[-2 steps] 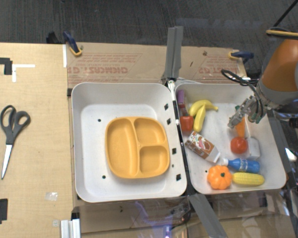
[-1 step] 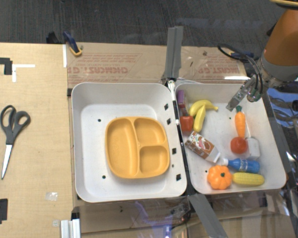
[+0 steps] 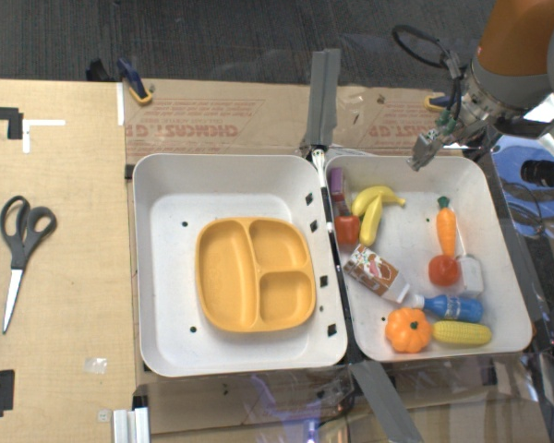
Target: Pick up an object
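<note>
The right bin (image 3: 499, 247) holds several toy foods: a yellow banana bunch (image 3: 374, 208), an orange carrot (image 3: 446, 230), a red tomato (image 3: 442, 269), a brown-labelled bottle (image 3: 376, 272), a blue bottle (image 3: 452, 307), a corn cob (image 3: 461, 333) and an orange pumpkin (image 3: 408, 330). My gripper (image 3: 451, 148) hangs over the bin's far rim, above and behind the carrot. It is open, with nothing between its fingers.
The left bin (image 3: 157, 247) holds a yellow divided plate (image 3: 256, 273). A grey bar (image 3: 322, 100) stands behind the seam between the bins. Scissors (image 3: 23, 238) lie on the wooden bench at far left. Cardboard (image 3: 212, 118) lies behind the bins.
</note>
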Robot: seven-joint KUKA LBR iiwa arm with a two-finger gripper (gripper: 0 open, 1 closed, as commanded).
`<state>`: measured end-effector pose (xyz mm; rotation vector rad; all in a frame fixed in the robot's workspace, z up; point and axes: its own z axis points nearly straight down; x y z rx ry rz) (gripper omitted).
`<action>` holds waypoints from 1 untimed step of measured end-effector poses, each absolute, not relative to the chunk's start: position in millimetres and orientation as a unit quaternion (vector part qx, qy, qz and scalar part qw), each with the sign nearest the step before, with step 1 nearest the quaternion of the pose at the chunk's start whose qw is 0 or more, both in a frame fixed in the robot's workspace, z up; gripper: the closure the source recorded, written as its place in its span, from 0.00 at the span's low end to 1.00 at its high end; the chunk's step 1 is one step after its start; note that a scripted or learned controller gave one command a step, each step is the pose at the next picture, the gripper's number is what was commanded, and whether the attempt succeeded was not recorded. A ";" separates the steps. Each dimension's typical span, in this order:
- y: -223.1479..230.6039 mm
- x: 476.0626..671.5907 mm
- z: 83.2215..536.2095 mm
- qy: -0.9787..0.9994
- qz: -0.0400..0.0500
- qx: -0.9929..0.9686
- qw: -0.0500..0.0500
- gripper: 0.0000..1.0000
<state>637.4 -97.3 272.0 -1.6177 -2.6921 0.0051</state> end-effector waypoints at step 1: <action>-161.1 620.8 172.1 -0.962 0.001 -0.272 0.001 1.00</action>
